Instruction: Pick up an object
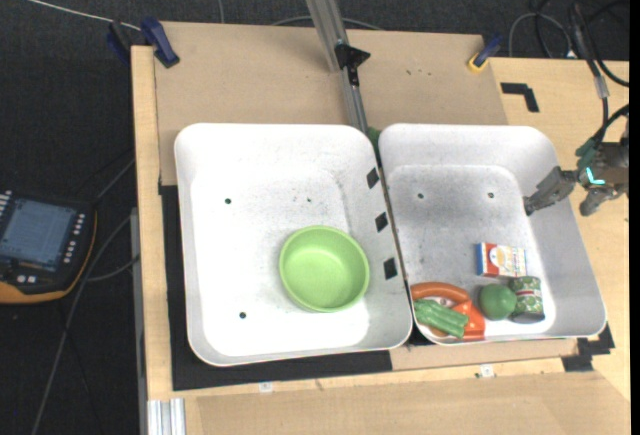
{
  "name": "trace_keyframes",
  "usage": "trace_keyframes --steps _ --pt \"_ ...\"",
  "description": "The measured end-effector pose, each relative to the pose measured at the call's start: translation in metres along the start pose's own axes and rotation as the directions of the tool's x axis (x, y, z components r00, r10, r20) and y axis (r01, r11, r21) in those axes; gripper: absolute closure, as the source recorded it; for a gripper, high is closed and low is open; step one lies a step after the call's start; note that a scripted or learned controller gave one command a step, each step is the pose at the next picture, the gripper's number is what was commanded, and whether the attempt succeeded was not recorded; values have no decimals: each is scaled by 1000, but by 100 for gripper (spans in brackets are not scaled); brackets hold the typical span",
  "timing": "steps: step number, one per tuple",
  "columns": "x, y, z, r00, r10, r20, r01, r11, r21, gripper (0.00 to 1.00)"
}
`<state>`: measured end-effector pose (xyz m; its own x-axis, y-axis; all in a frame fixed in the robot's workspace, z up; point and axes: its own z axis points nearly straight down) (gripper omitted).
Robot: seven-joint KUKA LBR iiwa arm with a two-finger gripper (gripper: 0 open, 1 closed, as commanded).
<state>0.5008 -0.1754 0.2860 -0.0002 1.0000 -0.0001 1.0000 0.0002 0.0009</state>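
Hovering at the right edge of the frame, the hand point(569, 195) spread its fingers wide over the right bin's point(455, 148) rim, holding nothing. A small box point(499, 259), can point(527, 296), green ball point(495, 301) and orange-and-green toy point(444, 310) crowded that bin's lower corner; a green bowl point(323, 269) sat in the left bin point(260, 163).

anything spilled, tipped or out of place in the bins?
Nothing stands out. The green bowl sits upright in the left bin; the small carton, can and green and orange pieces are bunched in the right bin's near corner. The gripper is at its right rim.
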Motion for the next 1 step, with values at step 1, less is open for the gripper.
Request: trace_keyframes --steps 1 --pt "0 0 0 1000 0 0 0 1000 0 0"
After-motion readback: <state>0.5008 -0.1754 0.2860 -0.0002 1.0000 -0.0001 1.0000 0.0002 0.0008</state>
